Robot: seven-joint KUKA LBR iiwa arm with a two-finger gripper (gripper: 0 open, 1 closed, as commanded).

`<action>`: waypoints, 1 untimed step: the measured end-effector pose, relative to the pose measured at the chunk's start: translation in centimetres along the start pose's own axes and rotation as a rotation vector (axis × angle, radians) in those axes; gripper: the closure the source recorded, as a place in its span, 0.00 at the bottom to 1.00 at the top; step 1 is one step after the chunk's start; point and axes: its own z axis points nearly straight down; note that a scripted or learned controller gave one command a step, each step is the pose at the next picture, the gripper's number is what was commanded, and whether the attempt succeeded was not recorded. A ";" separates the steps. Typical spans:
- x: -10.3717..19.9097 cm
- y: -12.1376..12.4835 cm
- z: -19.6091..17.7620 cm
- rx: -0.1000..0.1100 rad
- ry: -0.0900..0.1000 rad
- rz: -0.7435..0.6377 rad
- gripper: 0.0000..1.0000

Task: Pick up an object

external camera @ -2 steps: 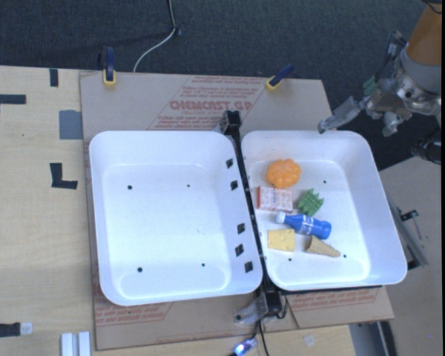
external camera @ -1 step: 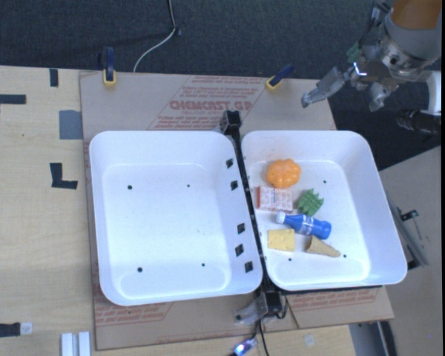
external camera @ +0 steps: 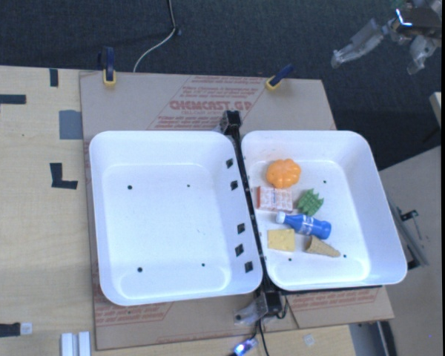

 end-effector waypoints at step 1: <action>-0.1 0.1 0.1 0.016 0.000 0.002 1.00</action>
